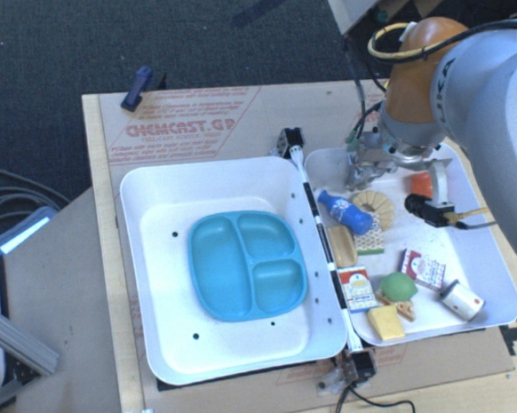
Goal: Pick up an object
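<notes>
My gripper (361, 173) hangs low over the far left part of the right bin (491, 267), under the orange wrist band. Just in front of it lie a blue bottle (342, 211) and a tan ridged biscuit (376, 206). An orange piece (420, 184) sits to its right. Nearer the front are a wooden block (341, 244), a small red and white carton (358, 289), a green ball (397, 286), a yellow block (385, 322), a red and white packet (422, 268) and a white cylinder (463, 300). I see nothing held in the gripper.
The left bin (152, 209) holds a blue divided plate (247, 264). A ridge with black clips (318, 232) separates the two bins. A blue clip (136, 88) lies on the bench's far left corner. The arm's grey body covers the right bin's far right side.
</notes>
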Action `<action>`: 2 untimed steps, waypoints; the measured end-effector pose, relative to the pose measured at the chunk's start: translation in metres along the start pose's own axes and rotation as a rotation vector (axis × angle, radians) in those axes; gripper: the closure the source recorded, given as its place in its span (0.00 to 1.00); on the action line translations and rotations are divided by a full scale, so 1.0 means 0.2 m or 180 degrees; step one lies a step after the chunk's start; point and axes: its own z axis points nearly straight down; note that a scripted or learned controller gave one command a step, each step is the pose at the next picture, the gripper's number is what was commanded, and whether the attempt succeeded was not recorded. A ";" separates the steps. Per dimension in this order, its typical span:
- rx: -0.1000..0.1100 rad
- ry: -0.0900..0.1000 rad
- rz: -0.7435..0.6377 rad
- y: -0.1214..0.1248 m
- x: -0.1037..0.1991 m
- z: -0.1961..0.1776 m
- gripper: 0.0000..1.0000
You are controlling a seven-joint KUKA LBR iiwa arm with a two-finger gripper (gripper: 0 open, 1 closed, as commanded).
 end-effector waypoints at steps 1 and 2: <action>0.0002 0.0000 0.0000 0.00 0.00 0.00 0.00; -0.0004 -0.0002 -0.0001 0.00 0.00 -0.05 1.00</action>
